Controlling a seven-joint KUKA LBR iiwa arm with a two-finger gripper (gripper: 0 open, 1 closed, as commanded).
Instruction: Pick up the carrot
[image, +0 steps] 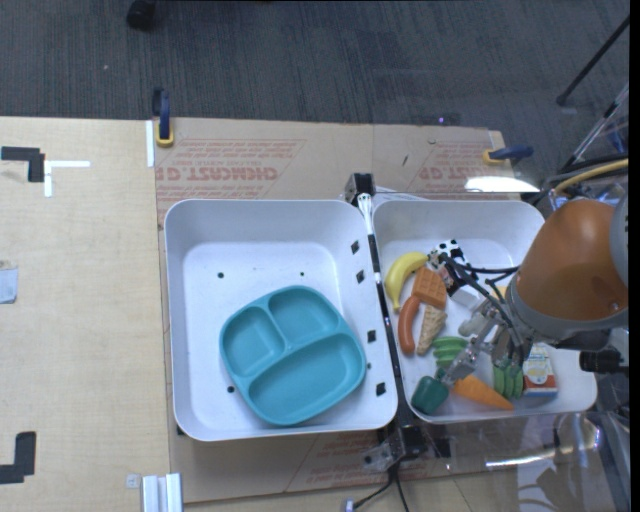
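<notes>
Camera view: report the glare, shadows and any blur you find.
Camera view: a bright glare patch sits on the right bin's rim at its far edge; the teal tray casts a soft shadow on the left bin's floor; the pincer above the carrot looks slightly smeared, and the arm's orange band is soft and out of focus.

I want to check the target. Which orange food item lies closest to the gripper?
The carrot, just below the gripper by the bin's near wall; the hot dog lies farther left.

Bins (190, 300): smooth white plastic, slight sheen.
Tray (292, 353): teal plastic, matt.
Bench (70, 330): pale wood, matt.
Carrot (482, 393): orange plastic, smooth.
Band (570, 262): glossy orange.
</notes>
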